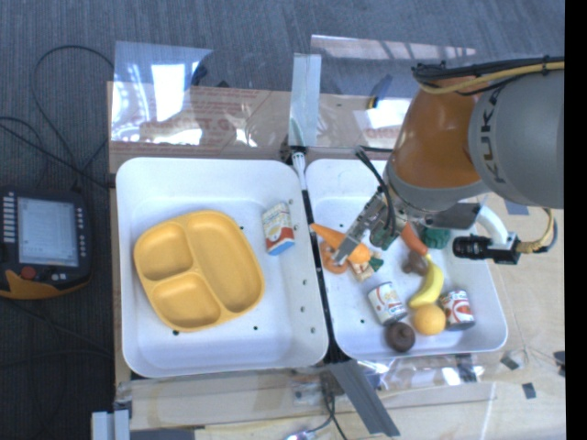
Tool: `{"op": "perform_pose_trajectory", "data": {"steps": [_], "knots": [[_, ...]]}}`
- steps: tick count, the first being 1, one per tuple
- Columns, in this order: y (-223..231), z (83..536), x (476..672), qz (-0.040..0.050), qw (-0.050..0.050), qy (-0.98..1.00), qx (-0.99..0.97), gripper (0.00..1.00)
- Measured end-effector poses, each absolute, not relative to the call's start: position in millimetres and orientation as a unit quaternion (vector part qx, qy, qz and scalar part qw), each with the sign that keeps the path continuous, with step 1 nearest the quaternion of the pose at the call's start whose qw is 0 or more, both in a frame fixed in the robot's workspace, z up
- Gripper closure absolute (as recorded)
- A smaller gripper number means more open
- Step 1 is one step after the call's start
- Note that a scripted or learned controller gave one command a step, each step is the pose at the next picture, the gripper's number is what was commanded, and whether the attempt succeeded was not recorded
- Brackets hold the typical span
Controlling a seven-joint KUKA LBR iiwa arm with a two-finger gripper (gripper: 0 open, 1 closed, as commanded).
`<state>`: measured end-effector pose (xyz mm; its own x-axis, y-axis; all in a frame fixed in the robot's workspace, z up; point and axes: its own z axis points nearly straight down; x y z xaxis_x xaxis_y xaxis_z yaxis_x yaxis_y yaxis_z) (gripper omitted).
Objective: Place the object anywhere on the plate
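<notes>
Grey metal fingers of the gripper (pixel 341 257) hang low over the right bin (pixel 353 337), close to its left wall, and how far apart they stand cannot be told from this slant. Their tips meet a cluster of small orange pieces: an orange carrot-like piece (pixel 327 236) just to the upper left of the tips, and an orange block (pixel 359 252) with a green scrap right beside them on the right. Whether any of it sits between the fingers cannot be told.

Lower right of the gripper stands a small can (pixel 386 302), tilted. Beyond it lie a banana (pixel 428 284), an orange fruit (pixel 427 320) touching the banana's lower end, a dark round item (pixel 400 337) near the bin's front edge, and a second can (pixel 458 308) farther right.

Left of the gripper, across the divider, a small carton (pixel 278 226) stands in the left bin (pixel 147 356). Farther left in that bin lies the yellow plate (pixel 196 267), three compartments, nothing on it, well apart from the gripper.
</notes>
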<state>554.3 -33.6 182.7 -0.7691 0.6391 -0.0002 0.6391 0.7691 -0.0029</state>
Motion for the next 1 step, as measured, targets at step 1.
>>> {"op": "perform_pose_trajectory", "data": {"steps": [1], "knots": [[38.2,192.3,510.2,-0.0002,0.001,-0.936,-0.352,1.0]]}}
